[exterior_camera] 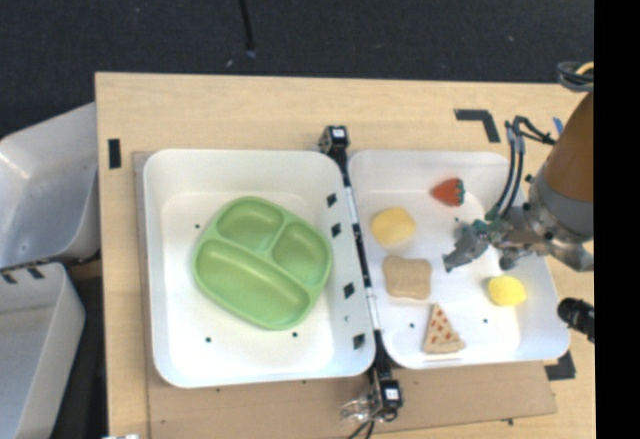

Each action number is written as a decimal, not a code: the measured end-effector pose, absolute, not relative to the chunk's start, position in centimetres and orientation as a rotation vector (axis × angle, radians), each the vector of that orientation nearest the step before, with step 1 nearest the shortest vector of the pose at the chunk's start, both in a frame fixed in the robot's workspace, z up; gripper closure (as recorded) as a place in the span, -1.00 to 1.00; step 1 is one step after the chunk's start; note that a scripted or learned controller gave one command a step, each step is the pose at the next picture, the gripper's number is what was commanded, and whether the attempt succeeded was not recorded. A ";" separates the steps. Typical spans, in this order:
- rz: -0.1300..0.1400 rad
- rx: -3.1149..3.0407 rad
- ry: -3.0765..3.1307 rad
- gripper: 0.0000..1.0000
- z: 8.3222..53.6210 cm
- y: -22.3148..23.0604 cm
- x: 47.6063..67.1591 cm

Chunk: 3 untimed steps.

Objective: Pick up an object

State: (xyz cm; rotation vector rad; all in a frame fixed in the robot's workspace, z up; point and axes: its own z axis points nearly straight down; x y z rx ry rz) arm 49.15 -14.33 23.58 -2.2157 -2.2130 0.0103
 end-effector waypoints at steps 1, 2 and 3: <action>-0.002 -2.220 -2.225 -1.00 24.2 -14.3 49.4; 0.005 -2.222 -2.220 -1.00 19.3 -15.3 49.9; 0.005 -2.224 -2.216 -1.00 14.5 -14.5 49.9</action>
